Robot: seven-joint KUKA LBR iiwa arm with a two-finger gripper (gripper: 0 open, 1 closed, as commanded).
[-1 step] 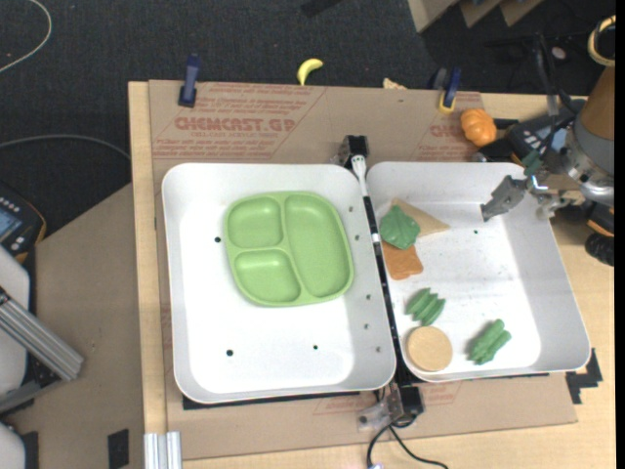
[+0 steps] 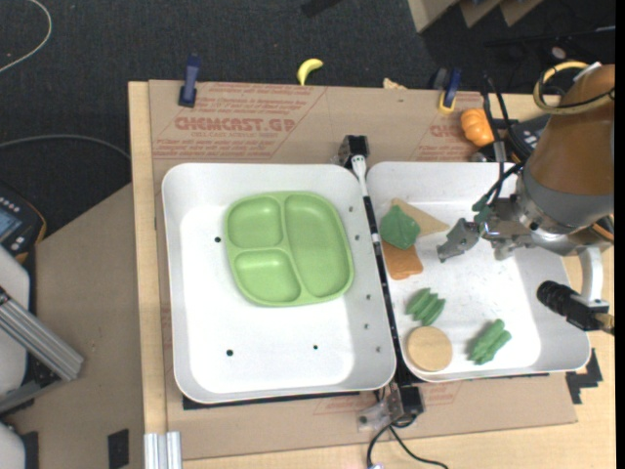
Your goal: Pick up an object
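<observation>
Brown cardboard [image 2: 293, 115] with red printing covers the bench and carries two shallow white bins side by side. Nearest the camera in the right bin [image 2: 562, 355] lie a round tan disc [image 2: 429, 348] and a ridged green piece [image 2: 488, 342]. Just beyond them is a second ridged green piece [image 2: 425, 307]. Farther back, a flat orange slab [image 2: 401, 260] lies partly under a rounded dark green lump [image 2: 398, 228], which touches a tan wedge [image 2: 428, 219].

The left bin [image 2: 195, 291] holds a pale green divided plate [image 2: 289, 247].

The gripper [image 2: 479, 234] hangs over bare bin floor just right of the slab and lump, its fingers spread and holding nothing.

As I judge it, no candidate lies between the fingers, so a straight descent would close on air. Shifting toward the lump risks nudging the stacked pieces, since the lump, slab and wedge are crowded together. The lump's rounded shape could also slip out as the fingers squeeze.
</observation>
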